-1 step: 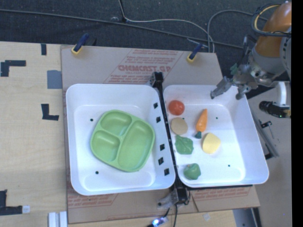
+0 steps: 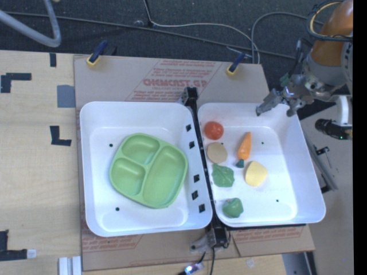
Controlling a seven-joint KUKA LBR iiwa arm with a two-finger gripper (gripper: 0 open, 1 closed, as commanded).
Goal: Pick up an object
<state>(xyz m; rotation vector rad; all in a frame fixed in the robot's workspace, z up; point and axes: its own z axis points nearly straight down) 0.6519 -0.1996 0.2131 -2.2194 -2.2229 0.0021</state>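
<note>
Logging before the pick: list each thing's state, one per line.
Green three-compartment plastic tray: flat in left bin, nothing on it.
Orange toy carrot: lying in right bin, untouched.
Red toy tomato: resting in right bin.
Two-finger gripper: open, over right bin's far rim, holding nothing.

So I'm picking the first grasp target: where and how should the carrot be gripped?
Grip the carrot across its thick orange middle, coming straight down from above. It lies flat in the right bin, long axis roughly up-down in view, green tip nearest the camera. Fingers should probably close across its narrow width, left to right; both sides look free. The gripper sits over the bin's far rim.
</note>
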